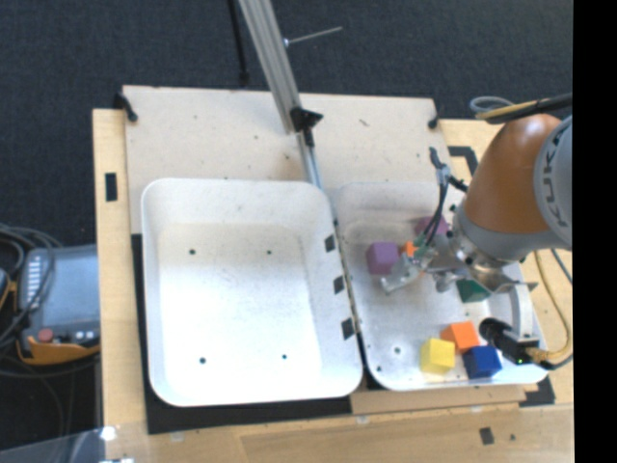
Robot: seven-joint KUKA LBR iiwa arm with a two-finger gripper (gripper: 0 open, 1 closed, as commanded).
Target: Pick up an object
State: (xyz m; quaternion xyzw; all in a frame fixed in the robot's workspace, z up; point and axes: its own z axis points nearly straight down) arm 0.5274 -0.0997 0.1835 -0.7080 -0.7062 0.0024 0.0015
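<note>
In the right bin [386, 350] a purple block [383, 256] lies near the left wall. My gripper [398, 276] hangs low over the bin, just below and right of that block, touching or nearly touching it. A second purple piece [426, 227] shows behind the wrist, partly hidden by cables. Close to the bin's front edge sit a yellow block [437, 355], an orange block [464, 335] and a blue block [482, 361]. A green piece [471, 290] peeks out from under the arm.
The left bin [241, 287] lies beside the right one, and their walls meet at the middle. A slanted metal pole [275, 56] rises behind the bins. The grey and orange arm [511, 196] covers the right bin's far right part.
</note>
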